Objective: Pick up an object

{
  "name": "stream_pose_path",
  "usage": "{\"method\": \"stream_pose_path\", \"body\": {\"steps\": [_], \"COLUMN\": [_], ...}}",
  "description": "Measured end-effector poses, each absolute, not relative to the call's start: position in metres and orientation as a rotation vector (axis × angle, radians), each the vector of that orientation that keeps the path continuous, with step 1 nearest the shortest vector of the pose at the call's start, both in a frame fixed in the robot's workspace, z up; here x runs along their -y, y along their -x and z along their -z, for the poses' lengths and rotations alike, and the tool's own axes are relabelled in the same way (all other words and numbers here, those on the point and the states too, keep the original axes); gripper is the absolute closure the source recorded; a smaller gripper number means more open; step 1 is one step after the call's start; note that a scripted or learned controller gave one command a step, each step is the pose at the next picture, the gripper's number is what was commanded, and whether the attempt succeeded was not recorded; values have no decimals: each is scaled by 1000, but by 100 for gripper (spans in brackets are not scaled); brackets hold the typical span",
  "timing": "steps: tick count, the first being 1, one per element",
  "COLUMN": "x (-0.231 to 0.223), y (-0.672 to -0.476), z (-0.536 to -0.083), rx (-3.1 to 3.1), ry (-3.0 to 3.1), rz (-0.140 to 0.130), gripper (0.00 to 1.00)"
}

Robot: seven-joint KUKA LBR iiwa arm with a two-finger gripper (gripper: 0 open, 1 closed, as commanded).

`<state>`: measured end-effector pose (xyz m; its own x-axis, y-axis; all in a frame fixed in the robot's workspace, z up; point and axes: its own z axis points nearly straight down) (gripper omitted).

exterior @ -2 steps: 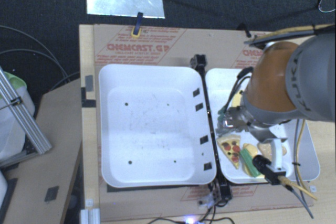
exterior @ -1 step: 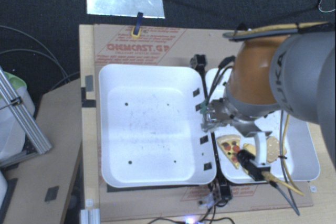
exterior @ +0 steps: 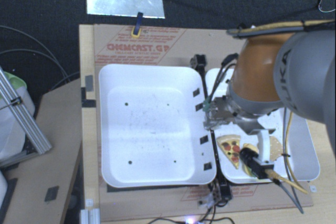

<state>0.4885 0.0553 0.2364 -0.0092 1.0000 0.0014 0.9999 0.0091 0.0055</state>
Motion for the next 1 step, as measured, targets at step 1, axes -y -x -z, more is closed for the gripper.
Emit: {"method": "stream_pose_path", "body": {"steps": [1], "x": [-62], "y": [-488], "z": [-287], "rx": [-2225], "ry": [-2212], "rz": [-10], "gripper": [100]}}
